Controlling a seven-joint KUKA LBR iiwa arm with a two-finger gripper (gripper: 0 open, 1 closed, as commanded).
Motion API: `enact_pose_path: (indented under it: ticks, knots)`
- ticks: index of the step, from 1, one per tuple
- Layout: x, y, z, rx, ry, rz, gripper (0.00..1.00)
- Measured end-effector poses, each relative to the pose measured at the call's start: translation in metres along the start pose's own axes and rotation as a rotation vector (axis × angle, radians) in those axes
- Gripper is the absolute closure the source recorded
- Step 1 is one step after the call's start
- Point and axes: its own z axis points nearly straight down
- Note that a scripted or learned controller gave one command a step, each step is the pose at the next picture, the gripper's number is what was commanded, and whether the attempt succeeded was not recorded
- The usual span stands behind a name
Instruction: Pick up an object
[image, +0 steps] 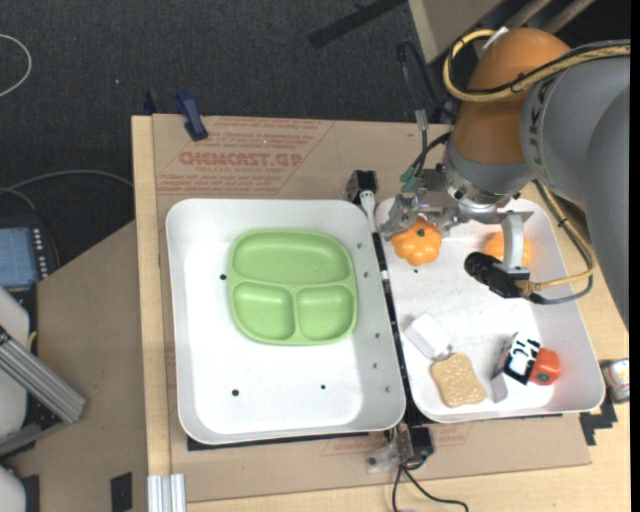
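Brown tabletop (240, 150) on dark carpet, two white bins. End effector (418, 215) low at right bin's (570, 395) ten o'clock corner, orange pumpkin toy (417, 245) right beneath; grip state impossible to tell. Open room mid-bin.

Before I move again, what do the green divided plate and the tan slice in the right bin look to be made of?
The green divided plate looks like moulded plastic: one even colour, smooth satin surface, rounded compartment ridges. The tan slice looks like a toy bread piece, probably plastic or foam: speckled matt face, darker edge; the view leaves open which.
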Motion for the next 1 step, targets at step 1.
enact_pose_path:
  ticks: [1]
  knots:
    - [0.0663, -0.0733, 0.0032, 0.022, 0.002, 0.002, 1.00]
